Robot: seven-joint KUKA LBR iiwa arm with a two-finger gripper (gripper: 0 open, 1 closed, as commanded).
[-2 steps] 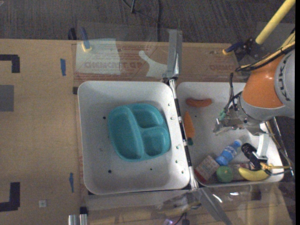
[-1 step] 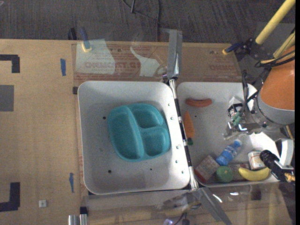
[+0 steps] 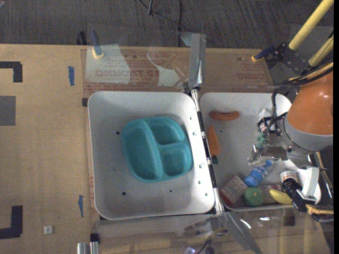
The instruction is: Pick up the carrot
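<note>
I am hovering my pincer [image 3: 263, 153] at right of frame, over the right bin [image 3: 235, 142] — whether it is clenched I cannot tell. The carrot [image 3: 213, 140] is lying untouched along that bin's left wall — pickup not yet begun.

text: faint reddish print on cardboard sheet [image 3: 127, 70] | illegible, mirrored

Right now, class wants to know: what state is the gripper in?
Gripper: cannot be told; it sits over the right bin, apart from the carrot.
</note>
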